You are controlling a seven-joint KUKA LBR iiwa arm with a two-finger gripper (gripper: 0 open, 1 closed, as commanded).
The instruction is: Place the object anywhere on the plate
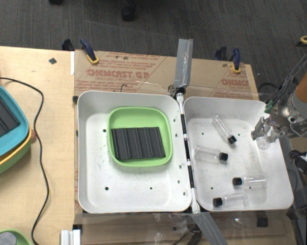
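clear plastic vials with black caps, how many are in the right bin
4, maybe a fifth at the pincer: upper middle, centre, lower right, bottom.

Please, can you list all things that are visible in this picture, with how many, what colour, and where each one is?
Bins: two, white, side by side on the bench.
Plate: one, green, in the left bin, with a dark ridged insert on it.
Tubes: four, clear with black caps, lying scattered in the right bin.
Cardboard sheet: one, brown with red print, under the bins.
Clamps: two, blue and yellow, at the cardboard's far edge.
Stacked trays: teal on top, at the left edge.
Cable: one, black, on the wooden table.
Pincer: one, metal, over the right bin's right rim; something clear sits at its tip, but a grip cannot be confirmed.
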